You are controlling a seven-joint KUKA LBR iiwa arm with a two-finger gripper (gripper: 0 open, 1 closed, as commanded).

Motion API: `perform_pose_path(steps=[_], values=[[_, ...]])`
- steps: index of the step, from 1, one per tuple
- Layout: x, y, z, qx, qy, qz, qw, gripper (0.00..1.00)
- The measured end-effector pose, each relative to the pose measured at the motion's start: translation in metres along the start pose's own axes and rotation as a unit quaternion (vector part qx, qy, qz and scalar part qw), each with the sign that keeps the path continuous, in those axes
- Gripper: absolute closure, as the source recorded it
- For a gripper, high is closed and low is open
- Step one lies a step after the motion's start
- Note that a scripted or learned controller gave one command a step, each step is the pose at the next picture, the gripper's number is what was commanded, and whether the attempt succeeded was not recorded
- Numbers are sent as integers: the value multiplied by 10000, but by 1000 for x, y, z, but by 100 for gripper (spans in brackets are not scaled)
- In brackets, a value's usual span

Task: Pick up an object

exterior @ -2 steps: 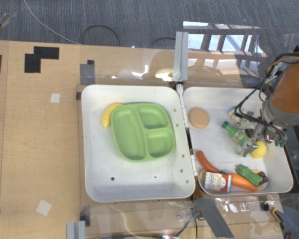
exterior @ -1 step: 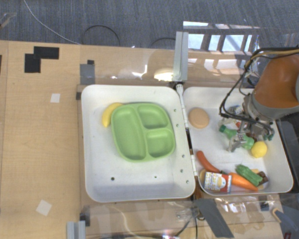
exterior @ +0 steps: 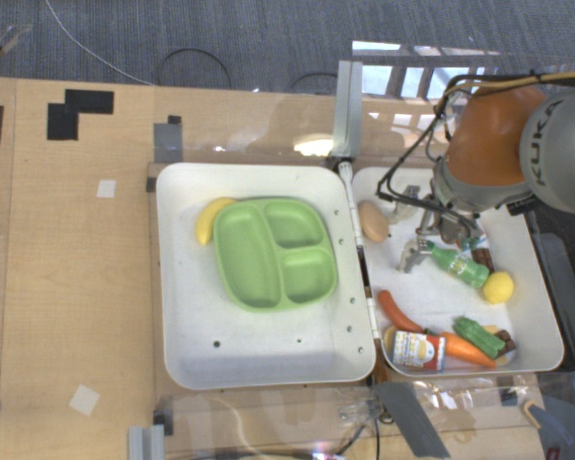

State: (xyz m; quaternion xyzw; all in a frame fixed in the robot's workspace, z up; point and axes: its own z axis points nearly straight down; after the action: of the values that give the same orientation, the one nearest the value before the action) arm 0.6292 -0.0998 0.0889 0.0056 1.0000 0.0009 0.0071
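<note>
Here the hand (exterior: pixel 439 247) hangs over the right white bin (exterior: pixel 546 305), touching a green plastic bottle (exterior: pixel 460 264); its grip cannot be told.

I see divided plate (exterior: pixel 273 253) in left bin (exterior: pixel 187 343), banana (exterior: pixel 209 219) at its left; right bin (exterior: pixel 548 333): bottle (exterior: pixel 460 265) mid, lemon (exterior: pixel 498 287) right of it, carrot (exterior: pixel 463 347) near.
</note>
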Motion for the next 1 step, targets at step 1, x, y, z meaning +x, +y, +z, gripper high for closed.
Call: perform_pose_path(steps=[1], values=[[37,8,-1,12,-2,-44,10000,0]])
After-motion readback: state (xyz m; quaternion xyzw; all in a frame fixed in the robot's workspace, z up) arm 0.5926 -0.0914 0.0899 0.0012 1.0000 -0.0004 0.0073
